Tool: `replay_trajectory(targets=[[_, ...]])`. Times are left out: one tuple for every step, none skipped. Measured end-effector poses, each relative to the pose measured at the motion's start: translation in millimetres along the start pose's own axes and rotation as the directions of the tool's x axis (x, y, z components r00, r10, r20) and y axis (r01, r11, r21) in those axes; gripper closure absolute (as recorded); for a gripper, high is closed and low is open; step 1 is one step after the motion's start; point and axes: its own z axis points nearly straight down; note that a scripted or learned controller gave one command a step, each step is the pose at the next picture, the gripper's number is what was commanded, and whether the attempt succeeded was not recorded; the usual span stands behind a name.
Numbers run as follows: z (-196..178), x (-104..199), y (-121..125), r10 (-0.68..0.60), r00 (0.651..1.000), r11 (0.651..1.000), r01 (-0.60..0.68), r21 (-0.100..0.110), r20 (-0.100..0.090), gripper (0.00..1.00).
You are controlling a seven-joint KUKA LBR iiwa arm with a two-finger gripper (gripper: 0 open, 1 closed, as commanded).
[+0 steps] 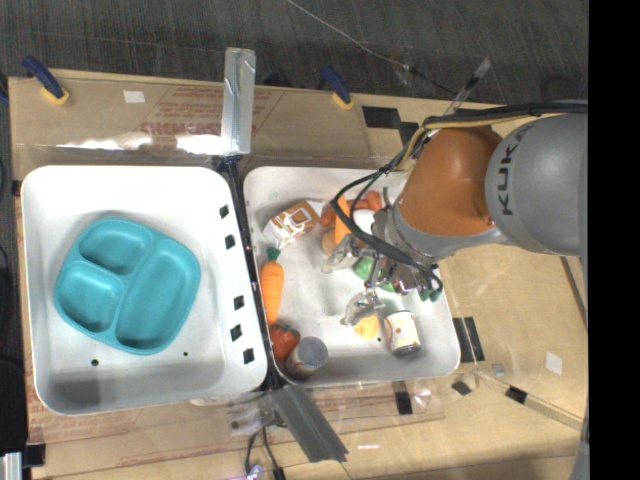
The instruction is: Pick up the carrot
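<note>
Orange and tapered, the carrot (271, 286) lies in the right-hand bin (300, 180), close against that bin's left wall, a little below the middle of the frame. We see its green top pointing toward the upper edge of the picture and its body running down toward a small red item (285, 340) and a grey cylinder (312, 352) near the bin's lower left corner. A brown-and-white packet (292, 221) sits just above it. The left-hand bin (40, 208) holds a teal divided plate (125, 283) and plays no part here.

We judge the carrot to be a light toy, probably hard plastic: stiff, smooth and somewhat slippery, not fragile. Its round section could roll or squirt out of a loose pinch. We would take it across the thick middle of the body, fingers closing from left and right in the frame, though the nearby wall leaves little room on the left side, so a hold slightly lower on the body may suit better.

The gripper (372, 286) hangs over the clutter in the middle of the right-hand bin, apart from the carrot, under the arm's orange band (450, 183). We cannot tell whether it is open or closed amid the objects beneath it
</note>
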Motion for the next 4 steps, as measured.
replay_trajectory(targets=[[18.5, 39.7, -21.3, 0.236, 0.972, 0.972, -0.236, 0.001, 0.011, 0.0], [18.4, 39.5, -21.0, 0.235, 0.972, 0.972, -0.235, 0.001, 0.011, 0.0], [18.4, 39.5, -21.0, 0.235, 0.972, 0.972, -0.235, 0.001, 0.011, 0.0], [18.4, 39.6, -21.0, 0.235, 0.972, 0.972, -0.235, 0.001, 0.011, 0.0]])
